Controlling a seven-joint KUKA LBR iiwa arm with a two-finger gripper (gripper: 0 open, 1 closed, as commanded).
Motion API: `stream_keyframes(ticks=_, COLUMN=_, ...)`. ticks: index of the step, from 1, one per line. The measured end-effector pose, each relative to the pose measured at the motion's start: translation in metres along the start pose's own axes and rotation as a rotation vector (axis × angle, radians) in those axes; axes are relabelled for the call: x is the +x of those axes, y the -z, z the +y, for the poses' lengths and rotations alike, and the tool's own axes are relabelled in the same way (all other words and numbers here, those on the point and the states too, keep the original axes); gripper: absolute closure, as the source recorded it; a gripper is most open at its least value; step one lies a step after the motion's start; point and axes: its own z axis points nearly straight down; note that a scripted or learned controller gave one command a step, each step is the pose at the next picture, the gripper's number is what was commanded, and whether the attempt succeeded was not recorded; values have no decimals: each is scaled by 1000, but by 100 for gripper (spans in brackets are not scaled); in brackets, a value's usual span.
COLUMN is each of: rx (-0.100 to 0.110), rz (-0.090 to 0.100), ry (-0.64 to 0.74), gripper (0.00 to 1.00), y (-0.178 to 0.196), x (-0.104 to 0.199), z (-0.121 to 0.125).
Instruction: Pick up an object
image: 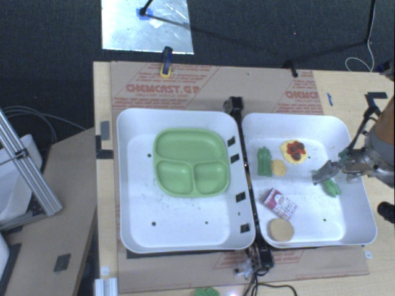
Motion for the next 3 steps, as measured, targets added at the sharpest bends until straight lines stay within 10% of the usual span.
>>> stream_keyframes(ticks=1, rx=-3, rz=-2, ry=4, gripper=0, y=-107, x=-22, z=73)
stream_keyframes(ticks=2, rx=-5, rz=-1, ry=3, gripper=100, y=-92, x=-22, z=72)
stream_keyframes(ticks=3, rx=-4, rz=-1, ry=3, gripper=0, y=-92, x=-22, z=72)
